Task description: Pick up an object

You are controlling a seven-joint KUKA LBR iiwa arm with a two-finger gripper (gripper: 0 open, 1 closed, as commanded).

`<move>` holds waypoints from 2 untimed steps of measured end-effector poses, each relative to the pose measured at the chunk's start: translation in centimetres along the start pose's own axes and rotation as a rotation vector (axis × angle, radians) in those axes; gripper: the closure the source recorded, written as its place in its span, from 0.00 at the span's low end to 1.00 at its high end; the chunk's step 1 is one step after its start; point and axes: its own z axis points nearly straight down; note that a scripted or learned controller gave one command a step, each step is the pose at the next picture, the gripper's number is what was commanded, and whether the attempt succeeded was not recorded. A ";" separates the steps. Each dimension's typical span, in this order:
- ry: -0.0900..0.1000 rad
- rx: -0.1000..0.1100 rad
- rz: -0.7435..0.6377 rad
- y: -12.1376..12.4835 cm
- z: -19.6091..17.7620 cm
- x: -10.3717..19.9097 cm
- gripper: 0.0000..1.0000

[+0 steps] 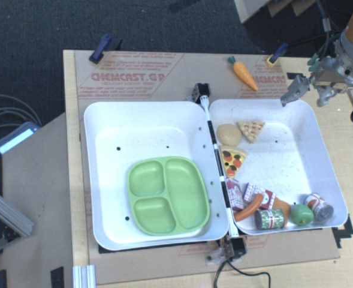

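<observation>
the tool (pixel 310 94), jaws apart and empty at the frame's upper right, should drop squarely over the waffle (pixel 251 129) before closing.

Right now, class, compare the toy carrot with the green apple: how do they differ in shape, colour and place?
The carrot is long, tapered and orange with a green top; the green apple is round and green all over. The carrot lies on the brown bench, outside the bins; the apple sits in the right bin, near its front edge among other toys. Both are toy foods.
</observation>
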 end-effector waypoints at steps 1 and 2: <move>0.001 0.003 -0.001 -11.1 6.4 7.4 0.00; 0.001 0.002 0.001 -14.7 15.2 5.5 0.00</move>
